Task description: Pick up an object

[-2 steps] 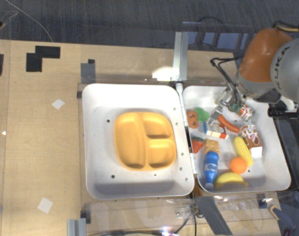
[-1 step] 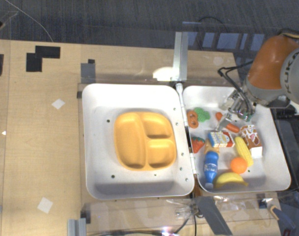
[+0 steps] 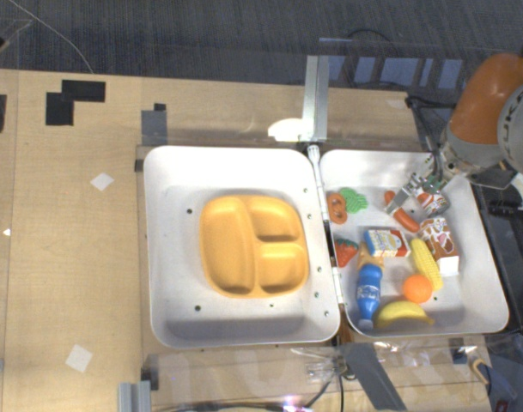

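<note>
Nearest the camera, a yellow banana (image 3: 402, 314) lies along the front wall of the right bin (image 3: 489, 303), with a blue bottle (image 3: 368, 287) just beside it and an orange (image 3: 418, 288) touching its upper side. Behind these sit a corn cob (image 3: 426, 263), a small juice carton (image 3: 385, 243), a strawberry (image 3: 345, 250) and, farther back, a green leafy piece (image 3: 354, 199). At the bin's back right the gripper (image 3: 413, 193) hangs low over a red-and-white packet (image 3: 430, 202) and a red sausage (image 3: 406, 220); whether anything sits between the jaws, or how wide they stand, cannot be told. Beside it, the left bin (image 3: 171, 247) holds a yellow divided tray (image 3: 252, 245).
</note>
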`<state>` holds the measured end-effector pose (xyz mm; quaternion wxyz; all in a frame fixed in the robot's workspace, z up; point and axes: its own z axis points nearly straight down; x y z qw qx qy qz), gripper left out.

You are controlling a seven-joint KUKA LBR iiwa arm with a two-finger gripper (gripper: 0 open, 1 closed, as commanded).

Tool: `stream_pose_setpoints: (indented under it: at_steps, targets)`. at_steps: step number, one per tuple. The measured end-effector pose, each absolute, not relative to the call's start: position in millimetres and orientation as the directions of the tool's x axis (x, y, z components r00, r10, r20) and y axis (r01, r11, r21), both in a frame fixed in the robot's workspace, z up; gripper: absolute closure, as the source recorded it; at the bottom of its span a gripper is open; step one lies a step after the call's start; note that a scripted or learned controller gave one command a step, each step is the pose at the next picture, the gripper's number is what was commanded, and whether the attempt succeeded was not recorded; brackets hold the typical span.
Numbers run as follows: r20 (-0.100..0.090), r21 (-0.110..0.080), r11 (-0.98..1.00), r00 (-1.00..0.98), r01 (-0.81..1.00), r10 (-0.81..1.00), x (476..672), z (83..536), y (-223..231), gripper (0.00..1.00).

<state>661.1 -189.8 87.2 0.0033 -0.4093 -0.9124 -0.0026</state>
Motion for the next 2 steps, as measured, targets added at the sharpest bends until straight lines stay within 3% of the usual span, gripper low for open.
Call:
stream_pose_setpoints:
  at_steps: [1, 2]
  targets:
    - [-0.006, -0.003, 0.432, -0.432, 0.902, 0.902, 665.1, 87, -161, 0.0]
    - [-0.005, -0.001, 0.313, -0.313, 0.95, 0.95, 668.6, 87, -124, 0.0]
